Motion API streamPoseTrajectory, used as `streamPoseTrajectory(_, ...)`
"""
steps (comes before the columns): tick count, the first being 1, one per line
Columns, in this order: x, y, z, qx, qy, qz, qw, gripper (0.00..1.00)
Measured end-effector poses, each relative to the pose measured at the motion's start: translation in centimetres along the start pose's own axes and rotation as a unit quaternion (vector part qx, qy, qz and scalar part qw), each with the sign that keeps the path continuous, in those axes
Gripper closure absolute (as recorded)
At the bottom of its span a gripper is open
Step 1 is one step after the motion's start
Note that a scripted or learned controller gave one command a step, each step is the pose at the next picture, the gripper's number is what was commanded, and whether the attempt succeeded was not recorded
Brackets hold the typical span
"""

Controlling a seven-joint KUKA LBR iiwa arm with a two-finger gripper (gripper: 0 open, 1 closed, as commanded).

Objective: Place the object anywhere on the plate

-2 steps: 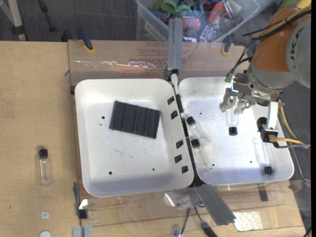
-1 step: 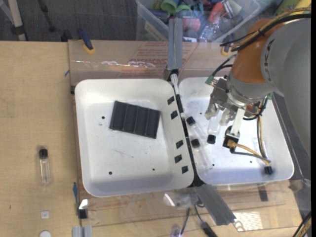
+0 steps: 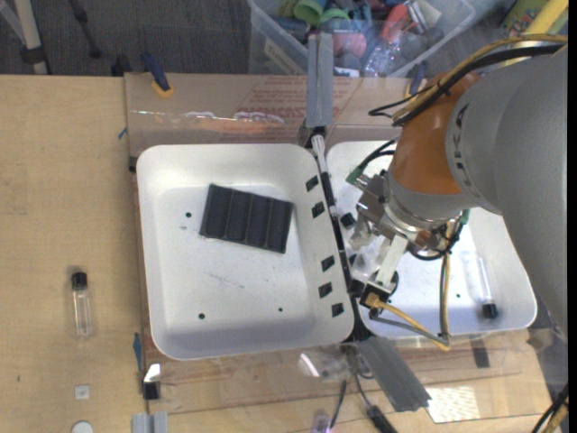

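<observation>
Over the right bin's left side, grey arm low and aslant, jaws' spread impossible to tell.

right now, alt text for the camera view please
Robot arm reaches over the right bin, claw near the divider. A clear black-capped tube lies in that bin; a black ribbed plate lies in the left bin.
</observation>
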State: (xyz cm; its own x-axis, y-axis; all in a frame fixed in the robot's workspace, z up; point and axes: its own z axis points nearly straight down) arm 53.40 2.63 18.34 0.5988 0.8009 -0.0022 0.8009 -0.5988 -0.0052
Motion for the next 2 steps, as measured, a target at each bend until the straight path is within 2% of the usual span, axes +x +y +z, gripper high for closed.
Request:
streamPoseTrajectory(1,3.9,2.1,-4.7,-0.002,0.001,0.103,0.9946,1.0)
streamPoseTrajectory(2,6.5,-3.4,-5.7,0.0,0.0,0.076,0.9971,1.0)
